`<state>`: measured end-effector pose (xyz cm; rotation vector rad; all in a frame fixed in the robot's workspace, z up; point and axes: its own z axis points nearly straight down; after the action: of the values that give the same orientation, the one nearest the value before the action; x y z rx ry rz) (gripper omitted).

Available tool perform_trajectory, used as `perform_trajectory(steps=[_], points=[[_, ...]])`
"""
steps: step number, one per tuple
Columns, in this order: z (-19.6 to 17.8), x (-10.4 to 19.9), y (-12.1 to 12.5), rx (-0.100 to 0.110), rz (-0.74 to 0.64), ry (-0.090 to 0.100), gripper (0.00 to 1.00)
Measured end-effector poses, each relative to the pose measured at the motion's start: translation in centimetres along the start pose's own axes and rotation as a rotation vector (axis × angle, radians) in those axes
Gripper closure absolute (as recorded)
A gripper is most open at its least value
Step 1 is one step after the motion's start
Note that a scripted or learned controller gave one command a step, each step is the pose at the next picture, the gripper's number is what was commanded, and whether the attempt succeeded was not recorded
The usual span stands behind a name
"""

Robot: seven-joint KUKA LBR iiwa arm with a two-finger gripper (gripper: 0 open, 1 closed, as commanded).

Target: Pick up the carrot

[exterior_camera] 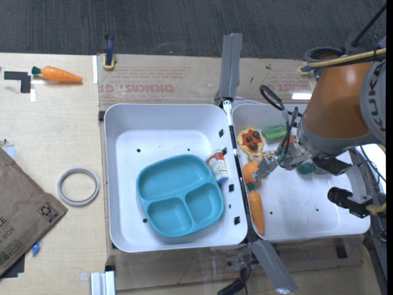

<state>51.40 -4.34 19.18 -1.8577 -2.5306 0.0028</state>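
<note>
Two orange plastic carrots were around tbh: one in the right white bin (319, 223) against its left wall (255, 209), another out on the counter (56, 74). Claw (265, 166) hovered just above the bin one; couldn't tell its grip. Nothing lifted yet, pickup left.

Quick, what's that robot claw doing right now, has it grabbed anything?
Gripper: low in the right bin, by the carrot; its grip cannot be told.
</note>
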Motion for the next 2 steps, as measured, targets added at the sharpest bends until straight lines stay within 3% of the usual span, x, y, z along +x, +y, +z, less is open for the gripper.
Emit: perform_trajectory(steps=[1, 2], points=[[0.1, 0.3, 2.2, -0.002, -0.183, -0.002, 0.00], [0.0, -4.3, 5.9, -0.004, -0.511, -0.003, 0.00]])
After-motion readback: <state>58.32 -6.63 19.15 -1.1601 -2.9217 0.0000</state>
